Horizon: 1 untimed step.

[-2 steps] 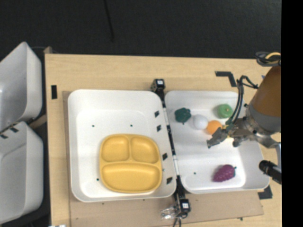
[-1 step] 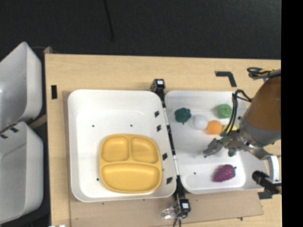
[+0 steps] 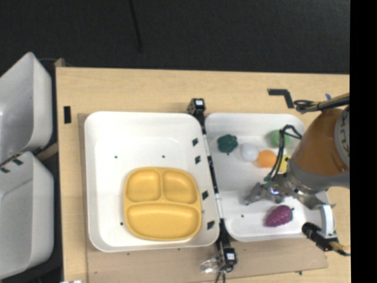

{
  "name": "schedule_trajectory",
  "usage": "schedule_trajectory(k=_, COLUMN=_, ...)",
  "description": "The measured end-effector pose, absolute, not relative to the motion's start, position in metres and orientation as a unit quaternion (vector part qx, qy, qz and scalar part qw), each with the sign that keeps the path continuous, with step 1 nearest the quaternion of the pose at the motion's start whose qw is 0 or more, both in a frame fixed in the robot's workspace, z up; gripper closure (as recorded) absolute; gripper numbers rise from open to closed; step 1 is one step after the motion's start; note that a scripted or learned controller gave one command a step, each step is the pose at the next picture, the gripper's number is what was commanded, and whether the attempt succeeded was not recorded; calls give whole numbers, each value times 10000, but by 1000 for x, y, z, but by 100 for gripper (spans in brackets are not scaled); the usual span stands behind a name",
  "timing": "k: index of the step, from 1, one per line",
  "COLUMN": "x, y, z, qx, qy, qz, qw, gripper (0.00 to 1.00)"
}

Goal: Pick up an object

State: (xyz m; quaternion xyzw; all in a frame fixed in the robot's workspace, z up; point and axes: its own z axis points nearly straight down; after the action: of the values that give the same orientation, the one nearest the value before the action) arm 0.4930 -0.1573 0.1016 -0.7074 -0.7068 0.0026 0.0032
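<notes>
We see the metal two-finger pincer (image 3: 259,194) low in right shallow white bin (image 3: 235,229), fingers apparently spread, holding nothing, purple plastic grape bunch (image 3: 278,216) just beside it, yellow compartment tray (image 3: 162,204) in left bin (image 3: 103,158).

One fixed camera, high over the bench (image 3: 70,229), looking down at a slant.

We see both white bins whole: the left bin (image 3: 106,140) sits mid-frame, the right bin (image 3: 235,229) toward the right side. The view is far enough to take in the bench edges and dark floor beyond. The arm (image 3: 321,149) enters from the right.
</notes>
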Motion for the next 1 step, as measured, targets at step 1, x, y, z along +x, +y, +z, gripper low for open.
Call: schedule_trajectory(k=1, x=495, y=-157, z=112, qx=-7096, qy=-7046, qz=7, qw=28, gripper=100)
